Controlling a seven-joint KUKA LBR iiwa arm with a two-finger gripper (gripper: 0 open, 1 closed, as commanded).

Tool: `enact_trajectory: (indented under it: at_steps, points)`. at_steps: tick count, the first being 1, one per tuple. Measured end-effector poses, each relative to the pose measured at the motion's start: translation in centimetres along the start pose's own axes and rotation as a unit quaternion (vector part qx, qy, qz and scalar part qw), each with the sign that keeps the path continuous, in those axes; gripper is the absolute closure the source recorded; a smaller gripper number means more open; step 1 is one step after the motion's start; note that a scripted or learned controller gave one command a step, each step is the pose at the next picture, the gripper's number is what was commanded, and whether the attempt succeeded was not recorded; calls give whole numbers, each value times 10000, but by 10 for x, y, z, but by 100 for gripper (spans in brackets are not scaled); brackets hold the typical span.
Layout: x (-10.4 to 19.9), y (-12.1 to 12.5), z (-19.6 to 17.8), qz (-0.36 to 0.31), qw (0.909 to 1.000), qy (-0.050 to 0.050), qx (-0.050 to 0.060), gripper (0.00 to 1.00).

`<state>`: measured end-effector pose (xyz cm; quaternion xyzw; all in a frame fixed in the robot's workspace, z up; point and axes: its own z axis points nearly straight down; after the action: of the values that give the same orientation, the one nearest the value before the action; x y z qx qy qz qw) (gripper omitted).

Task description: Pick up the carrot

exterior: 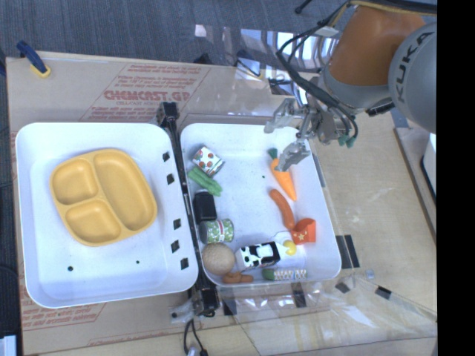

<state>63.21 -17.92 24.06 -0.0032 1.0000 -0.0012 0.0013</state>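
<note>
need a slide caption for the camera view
KUKA arm's tool poised at the carrot's green top in the right bin; yellow divided plate in the left bin.

Dark grey carpet floor lies behind the claw; wood bench top w/ cardboard sheet at its left.

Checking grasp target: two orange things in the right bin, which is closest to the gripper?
The carrot, with its green top, just below the gripper. The orange sausage-shaped piece lies farther down the bin, beside the red toy.
</note>
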Motion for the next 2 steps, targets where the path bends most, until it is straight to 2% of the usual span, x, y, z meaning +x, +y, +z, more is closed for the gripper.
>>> enact_trajectory:
  at_steps: [1, 2]
  points:
    - [-13, -29, 150, 310, 9995, 19, -11, 0]
    - [-17, -26, 135, 261, 9997, -26, 0, 100]
